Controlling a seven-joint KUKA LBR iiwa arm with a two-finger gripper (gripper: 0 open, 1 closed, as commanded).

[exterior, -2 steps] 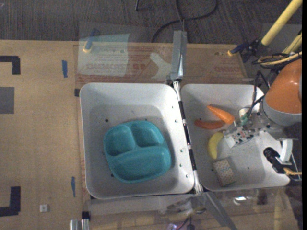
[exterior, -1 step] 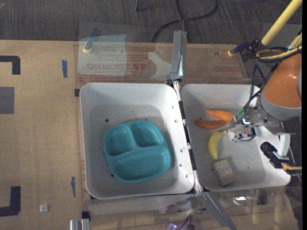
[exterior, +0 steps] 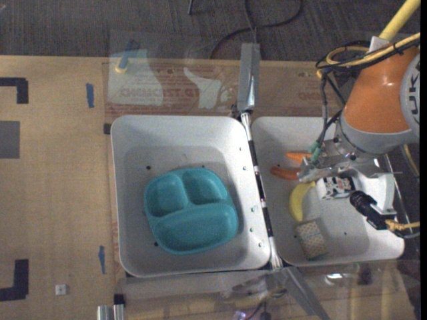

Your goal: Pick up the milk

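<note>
Robotics lab: plywood bench (exterior: pixel 60 199) held two shallow white plastic bins (exterior: pixel 127 145), black tape markers (exterior: pixel 16 91), loose black cables (exterior: pixel 267 5) lay on grey carpet.

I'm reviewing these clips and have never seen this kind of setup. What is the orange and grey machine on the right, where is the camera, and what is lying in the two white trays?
The one camera sits above the bench and looks down at a slant. The grey machine with the orange band is a robot arm reaching in from the right; its tool hangs low over the right bin.

The left bin holds a teal divided plate. The right bin holds a banana, an orange carrot-like piece, a speckled sponge-like block, and a small white carton with dark print, likely the milk, right under the tool. Whether the tool grips it is too cluttered to tell.
</note>
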